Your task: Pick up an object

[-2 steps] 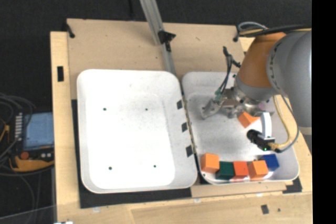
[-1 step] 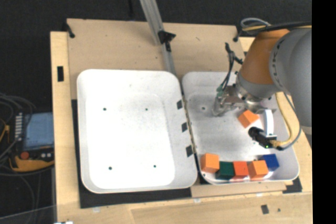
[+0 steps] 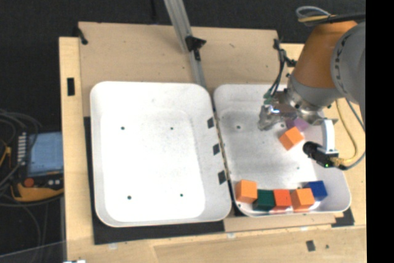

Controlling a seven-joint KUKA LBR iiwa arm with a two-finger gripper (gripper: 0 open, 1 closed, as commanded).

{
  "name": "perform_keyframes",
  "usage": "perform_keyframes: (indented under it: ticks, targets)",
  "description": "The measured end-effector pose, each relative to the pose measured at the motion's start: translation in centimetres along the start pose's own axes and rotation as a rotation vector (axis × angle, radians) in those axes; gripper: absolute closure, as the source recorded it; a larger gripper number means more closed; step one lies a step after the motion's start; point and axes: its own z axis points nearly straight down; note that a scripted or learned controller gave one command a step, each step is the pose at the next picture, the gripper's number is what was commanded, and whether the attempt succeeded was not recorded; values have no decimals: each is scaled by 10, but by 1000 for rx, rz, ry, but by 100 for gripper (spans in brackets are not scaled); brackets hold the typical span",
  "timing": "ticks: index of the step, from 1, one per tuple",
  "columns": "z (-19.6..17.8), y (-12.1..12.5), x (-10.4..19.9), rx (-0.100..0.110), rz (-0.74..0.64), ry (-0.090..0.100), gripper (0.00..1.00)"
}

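Note:
My gripper hangs over the back half of the right bin, under the arm's orange band. A tilted orange block sits just below and to the right of the gripper, touching or nearly touching it. A small purple block peeks out right behind the orange one, partly hidden by the wrist. I cannot make out whether either block is held.
Along the right bin's front edge lie an orange block, a green block, two more orange blocks and a blue block. The left bin stands beside it. A metal pole rises behind the bins.

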Motion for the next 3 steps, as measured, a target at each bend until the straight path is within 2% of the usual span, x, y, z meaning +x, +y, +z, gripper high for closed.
perform_keyframes:
  ticks: [1,2,3]
  targets:
    - [-55,-6,5,-1,-12,0,100]
    - [-88,-5,4,1,-12,0,100]
    - [-93,-28,54,5,-15,2,100]
